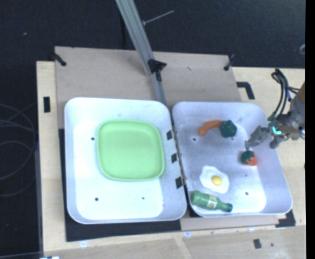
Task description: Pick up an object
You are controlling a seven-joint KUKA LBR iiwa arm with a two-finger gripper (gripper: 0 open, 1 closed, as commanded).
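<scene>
In the right bin (270,198) lie an orange carrot with a green top (216,127), a small red fruit with a green cap (248,157), a fried egg (215,180) and a green bottle (211,201). My gripper (263,141) reaches in over the bin's right side, at mid height. It is open, with one finger (254,138) pointing left and the other (276,141) nearer the wrist. Nothing sits between them. The red fruit lies just below the left finger, apart from it.
The left bin (79,161) holds a square light-green plate (130,149). A grey metal pole (138,31) slants down from the top to the gap between the bins. Cables (280,90) hang beside the wrist at the right.
</scene>
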